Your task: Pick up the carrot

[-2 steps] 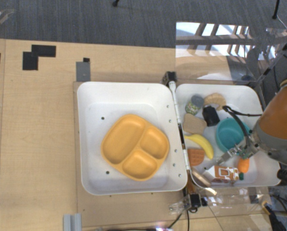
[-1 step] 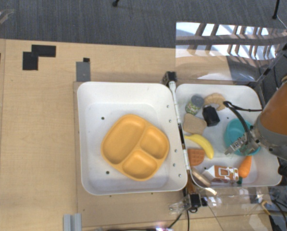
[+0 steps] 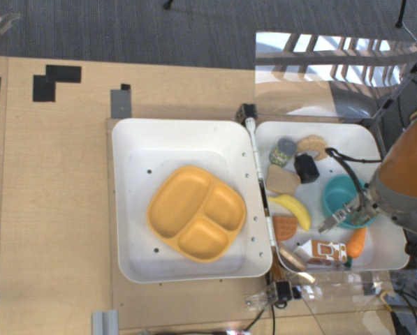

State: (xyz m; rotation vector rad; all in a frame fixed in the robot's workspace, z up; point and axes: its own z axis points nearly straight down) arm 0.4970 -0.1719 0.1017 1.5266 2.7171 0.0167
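Gripper (image 3: 344,216) at lower right, over teal bowl (image 3: 339,192), just above carrot (image 3: 357,242); can't tell finger state; carrot not grasped.

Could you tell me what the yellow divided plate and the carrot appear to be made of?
Yellow divided plate: probably moulded plastic, going by its uniform colour and soft sheen. Carrot: likely a plastic toy, smooth and evenly orange, though too small to be sure.

No legible text or labels anywhere
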